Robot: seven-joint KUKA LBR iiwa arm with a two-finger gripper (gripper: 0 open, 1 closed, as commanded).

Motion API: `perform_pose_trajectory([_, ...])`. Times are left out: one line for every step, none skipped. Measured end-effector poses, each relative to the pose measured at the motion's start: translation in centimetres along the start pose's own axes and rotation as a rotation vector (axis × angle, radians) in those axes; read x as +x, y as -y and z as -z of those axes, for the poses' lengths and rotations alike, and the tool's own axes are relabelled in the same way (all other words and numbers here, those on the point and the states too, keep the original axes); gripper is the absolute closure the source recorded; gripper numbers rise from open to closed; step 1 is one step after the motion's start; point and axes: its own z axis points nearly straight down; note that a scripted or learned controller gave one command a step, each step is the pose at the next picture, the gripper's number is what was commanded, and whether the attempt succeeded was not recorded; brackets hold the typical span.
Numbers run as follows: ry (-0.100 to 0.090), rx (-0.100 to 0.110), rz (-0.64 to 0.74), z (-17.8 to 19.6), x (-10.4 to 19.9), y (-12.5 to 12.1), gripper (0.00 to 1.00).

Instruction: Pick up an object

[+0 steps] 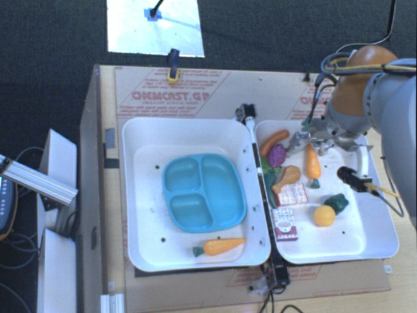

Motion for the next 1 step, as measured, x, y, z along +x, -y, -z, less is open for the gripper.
perform_pose_trajectory([0.001, -0.003, 0.002, 1.11, -0.05, -0.09, 1.0])
